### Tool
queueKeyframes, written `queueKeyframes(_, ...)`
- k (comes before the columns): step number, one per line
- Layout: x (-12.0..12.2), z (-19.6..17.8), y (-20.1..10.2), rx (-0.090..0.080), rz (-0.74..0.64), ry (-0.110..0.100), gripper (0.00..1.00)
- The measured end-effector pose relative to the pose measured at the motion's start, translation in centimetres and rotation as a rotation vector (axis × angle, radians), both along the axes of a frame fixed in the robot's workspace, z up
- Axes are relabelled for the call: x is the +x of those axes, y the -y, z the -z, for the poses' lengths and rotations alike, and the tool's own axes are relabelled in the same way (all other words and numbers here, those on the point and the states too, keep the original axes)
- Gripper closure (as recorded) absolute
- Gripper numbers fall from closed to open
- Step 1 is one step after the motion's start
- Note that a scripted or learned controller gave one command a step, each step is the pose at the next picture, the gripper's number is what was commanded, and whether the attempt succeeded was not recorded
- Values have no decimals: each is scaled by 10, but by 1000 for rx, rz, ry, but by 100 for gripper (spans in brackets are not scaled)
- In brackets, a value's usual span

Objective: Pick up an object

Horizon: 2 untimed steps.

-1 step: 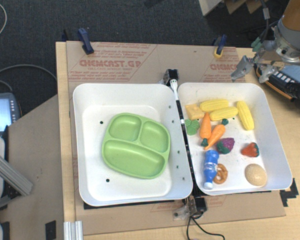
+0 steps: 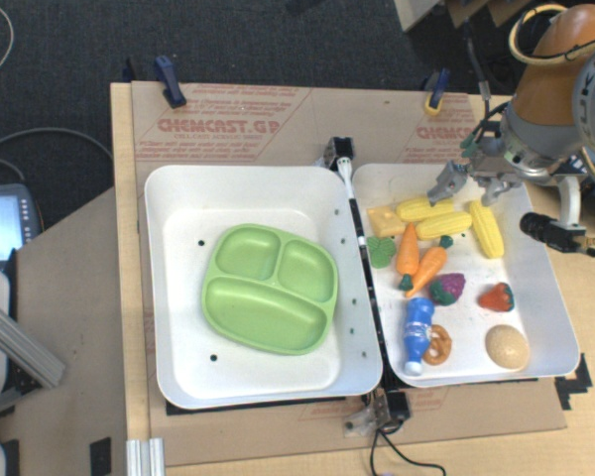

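Observation:
My gripper point(image 2: 470, 186) hangs over the far end of the right bin point(image 2: 553, 296), its fingers point(image 2: 444, 184) spread open with nothing between them. Just below it lie a yellow banana point(image 2: 424, 208) and two corn cobs point(image 2: 444, 226) point(image 2: 487, 230). Further toward the front are a cheese wedge point(image 2: 383, 220), two carrots point(image 2: 408, 248) point(image 2: 429, 266), a green piece point(image 2: 380, 254), purple grapes point(image 2: 447, 288), a strawberry point(image 2: 496, 297), a blue bottle point(image 2: 417, 329), a pretzel point(image 2: 438, 346) and a tan bread roll point(image 2: 507, 346).
The left bin point(image 2: 169, 266) holds a green divided plate point(image 2: 270, 288). Blue clamps point(image 2: 169, 79) point(image 2: 436, 89) grip the board's far edge. A black fitting point(image 2: 339, 151) sits where the bins meet at the back. The arm's orange band point(image 2: 565, 38) rises at the right.

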<state>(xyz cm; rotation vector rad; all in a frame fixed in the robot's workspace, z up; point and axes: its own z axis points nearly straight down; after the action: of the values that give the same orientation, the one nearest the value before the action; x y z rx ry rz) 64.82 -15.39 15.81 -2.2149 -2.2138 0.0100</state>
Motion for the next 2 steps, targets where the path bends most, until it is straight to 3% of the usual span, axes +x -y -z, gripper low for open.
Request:
queueKeyframes(1, -56, 61, -31, -5, -2, 26, 0)
queueKeyframes(2, -83, 74, -23, -1, 1, 7, 0)
